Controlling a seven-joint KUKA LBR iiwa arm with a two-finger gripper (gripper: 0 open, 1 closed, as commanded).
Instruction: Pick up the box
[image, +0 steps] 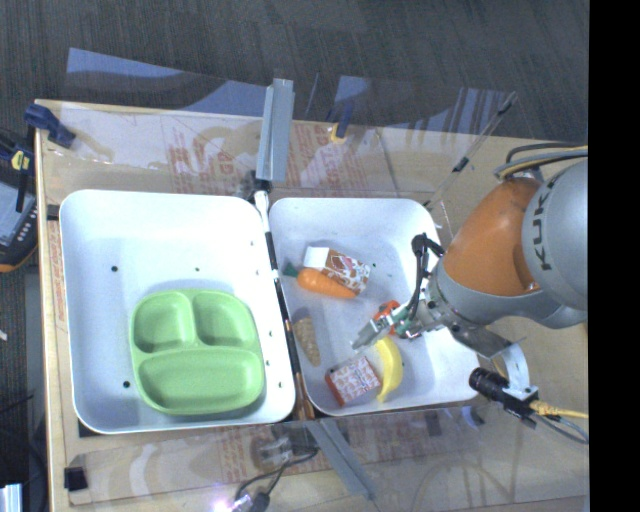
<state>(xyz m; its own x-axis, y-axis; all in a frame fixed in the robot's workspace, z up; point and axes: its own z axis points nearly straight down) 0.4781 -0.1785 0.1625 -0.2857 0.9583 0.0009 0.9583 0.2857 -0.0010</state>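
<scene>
Two small boxes lie in the right bin (400, 215). One is a red-patterned box (353, 381) at the front, touching a yellow banana (389, 367). The other is a white and red carton (340, 267) near the back, beside a carrot (326, 284). My gripper (381, 327) hangs over the middle of the right bin, just above the top of the banana and up and right of the front box. It sits between the two boxes, and nothing shows as held in it.
A green divided plate (196, 352) rests in the left bin (90, 230). A brownish oblong item (307, 340) lies by the right bin's left wall. The arm's orange band (492, 250) overhangs the bin's right edge.
</scene>
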